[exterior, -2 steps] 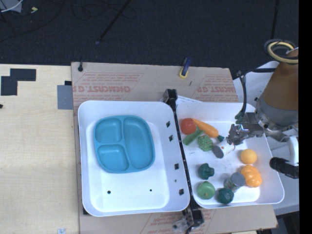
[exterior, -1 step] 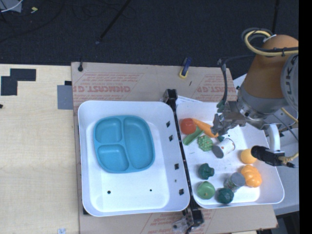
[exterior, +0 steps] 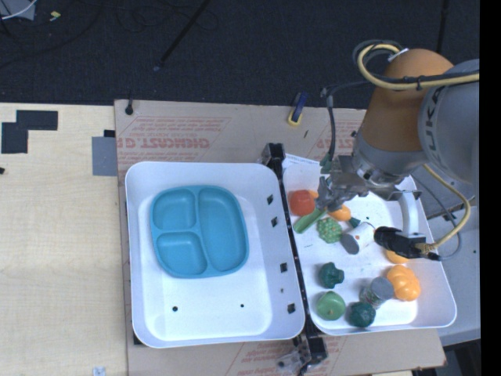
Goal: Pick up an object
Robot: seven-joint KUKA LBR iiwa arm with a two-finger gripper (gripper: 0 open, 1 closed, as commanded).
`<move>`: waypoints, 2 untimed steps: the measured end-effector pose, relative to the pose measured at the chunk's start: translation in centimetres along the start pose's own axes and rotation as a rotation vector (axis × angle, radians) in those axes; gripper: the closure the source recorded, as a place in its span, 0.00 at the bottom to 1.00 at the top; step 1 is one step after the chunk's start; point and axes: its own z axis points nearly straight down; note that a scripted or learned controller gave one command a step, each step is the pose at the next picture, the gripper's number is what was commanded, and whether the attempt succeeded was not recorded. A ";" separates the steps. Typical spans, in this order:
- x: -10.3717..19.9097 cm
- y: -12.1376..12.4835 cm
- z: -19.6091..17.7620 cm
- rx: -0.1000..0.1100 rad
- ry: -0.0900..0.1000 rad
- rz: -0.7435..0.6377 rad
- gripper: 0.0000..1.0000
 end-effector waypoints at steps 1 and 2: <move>5.4 2.3 -0.8 -0.002 0.000 -0.002 1.00; 10.3 3.7 -1.2 -0.001 0.000 -0.001 1.00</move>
